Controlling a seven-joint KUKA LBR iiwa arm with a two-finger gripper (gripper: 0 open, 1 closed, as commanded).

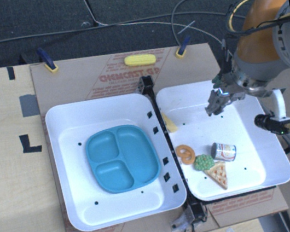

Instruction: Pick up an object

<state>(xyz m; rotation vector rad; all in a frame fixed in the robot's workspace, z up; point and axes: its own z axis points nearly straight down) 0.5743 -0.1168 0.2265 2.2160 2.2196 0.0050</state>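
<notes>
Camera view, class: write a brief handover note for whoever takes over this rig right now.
Gripper: above the right bin's far half, holding nothing visible.
Things: pretzel, green piece, can and pizza slice clustered at the right bin's near side; blue divided plate in the left bin; a yellow item on the cardboard behind.
Done: nothing picked.
Left: descend, grasp one object, lift.

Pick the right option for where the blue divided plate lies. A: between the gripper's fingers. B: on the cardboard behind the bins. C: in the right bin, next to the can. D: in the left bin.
D: the blue divided plate lies flat in the left bin, with the can in the right bin.
</notes>
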